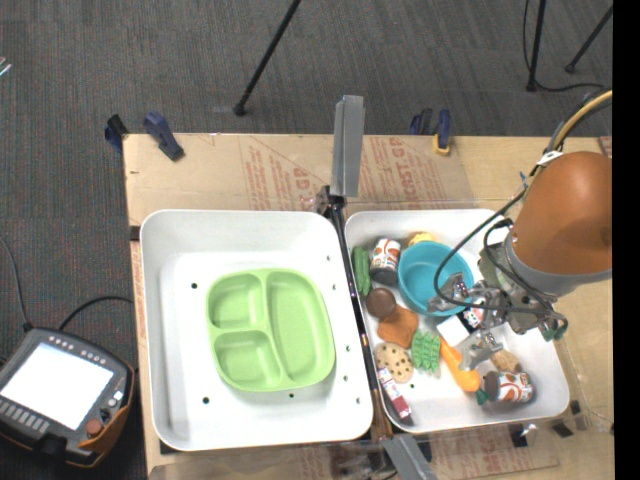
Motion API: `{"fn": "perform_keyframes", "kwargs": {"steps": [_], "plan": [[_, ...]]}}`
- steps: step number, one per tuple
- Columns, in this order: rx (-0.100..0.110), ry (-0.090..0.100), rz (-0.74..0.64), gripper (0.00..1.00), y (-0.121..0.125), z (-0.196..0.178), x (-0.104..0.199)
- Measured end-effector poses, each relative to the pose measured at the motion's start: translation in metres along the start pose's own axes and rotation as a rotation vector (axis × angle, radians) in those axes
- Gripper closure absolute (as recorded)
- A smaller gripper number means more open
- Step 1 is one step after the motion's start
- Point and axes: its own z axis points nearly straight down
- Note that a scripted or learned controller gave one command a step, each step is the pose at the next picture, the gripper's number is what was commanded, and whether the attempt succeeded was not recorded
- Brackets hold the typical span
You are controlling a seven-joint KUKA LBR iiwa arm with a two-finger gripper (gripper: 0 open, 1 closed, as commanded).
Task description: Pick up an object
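Observation:
My gripper [478, 325] hangs low over the middle of the right bin [545, 408], beside the blue bowl [428, 273] and just above an orange carrot [460, 373]. The wrist's dark hardware hides what lies directly beneath it. Packed around it are a small can [386, 256], a brown disc [381, 301], a cookie [393, 361], a green leafy piece [427, 351], a red bar [397, 398] and a tipped can [507, 388]. Nothing is visibly lifted from the bin.
The left bin [165, 268] holds a green divided plate [270, 328]. A grey upright post [347, 158] stands at the back between the bins. A tablet pendant [55, 388] lies off the bench at the lower left. The orange-banded arm [565, 213] overhangs the right bin's right side.

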Motion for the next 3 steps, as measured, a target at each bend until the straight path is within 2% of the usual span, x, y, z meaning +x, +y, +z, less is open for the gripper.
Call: {"fn": "perform_keyframes", "kwargs": {"steps": [1, 2, 3], "plan": [[0.003, -0.009, 0.017, 0.00, 0.007, 0.071, 0.028], [0.004, -0.005, -0.029, 0.00, 0.034, 0.073, 0.033], [0.003, -0.007, -0.035, 1.00, 0.036, 0.063, 0.030]]}}
